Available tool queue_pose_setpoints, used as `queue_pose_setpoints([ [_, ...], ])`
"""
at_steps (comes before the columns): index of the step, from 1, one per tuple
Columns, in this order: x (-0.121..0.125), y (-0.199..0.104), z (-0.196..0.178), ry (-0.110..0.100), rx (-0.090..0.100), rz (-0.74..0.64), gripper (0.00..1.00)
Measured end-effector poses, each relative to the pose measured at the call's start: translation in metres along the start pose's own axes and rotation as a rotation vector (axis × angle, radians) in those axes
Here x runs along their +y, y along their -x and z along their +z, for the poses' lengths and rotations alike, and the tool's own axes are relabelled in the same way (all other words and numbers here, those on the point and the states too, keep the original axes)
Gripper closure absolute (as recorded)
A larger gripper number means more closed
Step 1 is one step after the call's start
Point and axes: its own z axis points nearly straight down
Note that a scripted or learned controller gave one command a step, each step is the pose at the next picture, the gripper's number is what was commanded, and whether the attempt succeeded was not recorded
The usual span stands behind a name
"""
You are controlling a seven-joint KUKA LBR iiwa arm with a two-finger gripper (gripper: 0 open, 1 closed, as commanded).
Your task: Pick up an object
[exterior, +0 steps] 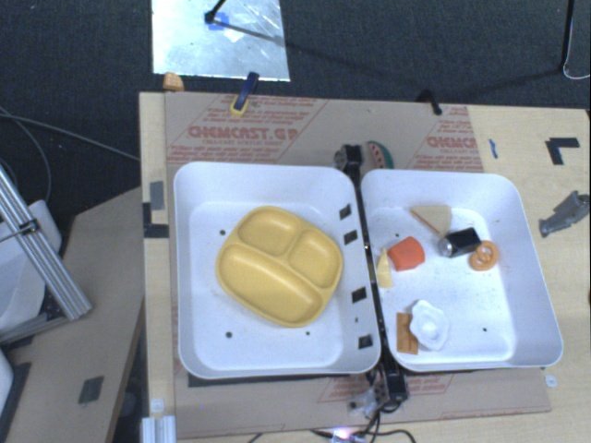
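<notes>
The right bin (pixel 531 326) holds several small items. A tan wedge (pixel 432 217) lies at the back, with a red-orange cup (pixel 405 253) in front of it. To the right are a black can (pixel 460 242) and an orange ring (pixel 483 256). A yellow piece (pixel 384 270) rests against the left wall. Near the front lie a white fried egg (pixel 429 324) and a brown slab (pixel 405 333) touching it. My grey gripper (pixel 563 213) pokes in at the right edge, outside the right bin and over the bench, apart from every item.
The left bin (pixel 199 340) carries a yellow divided plate (pixel 280 265). Behind the bins lie a cardboard sheet (pixel 277 132) and a shiny metal plate (pixel 220 24). A metal frame (pixel 37 257) stands at the left.
</notes>
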Motion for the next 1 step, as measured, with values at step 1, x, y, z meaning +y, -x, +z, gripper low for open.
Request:
queue_pose_setpoints([
  [1,0.0011,-0.0317,-0.1053,0.003,0.001,-0.008,0.0],
])
